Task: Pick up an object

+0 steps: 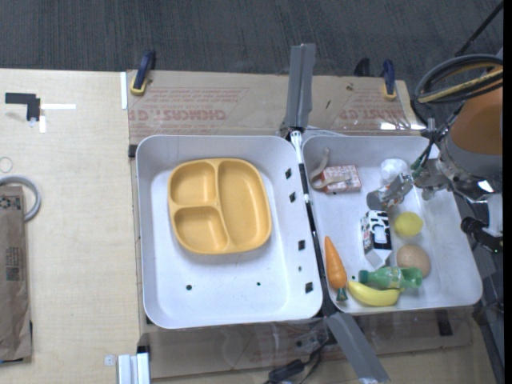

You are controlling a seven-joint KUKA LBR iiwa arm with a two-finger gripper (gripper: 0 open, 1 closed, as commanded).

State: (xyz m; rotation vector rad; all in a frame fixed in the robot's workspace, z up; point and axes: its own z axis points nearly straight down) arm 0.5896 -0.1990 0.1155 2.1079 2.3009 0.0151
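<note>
Left of frame: white bin (152, 294) holding a yellow three-compartment plate (219, 206) | Right of frame: second white bin (460, 290) with carrot (334, 262), banana (371, 294), green bottle (392, 277), lemon (409, 224), tan egg-shaped object (413, 259), small red-and-white box (341, 178) | Gripper (394, 189) over that bin's upper middle, arm entering from right edge.

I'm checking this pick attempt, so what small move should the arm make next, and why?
Probably lower straight down a little. The gripper sits over the right bin between the clear cup and the black-and-white carton, with nothing seen between its fingers, so no object is picked yet.
</note>
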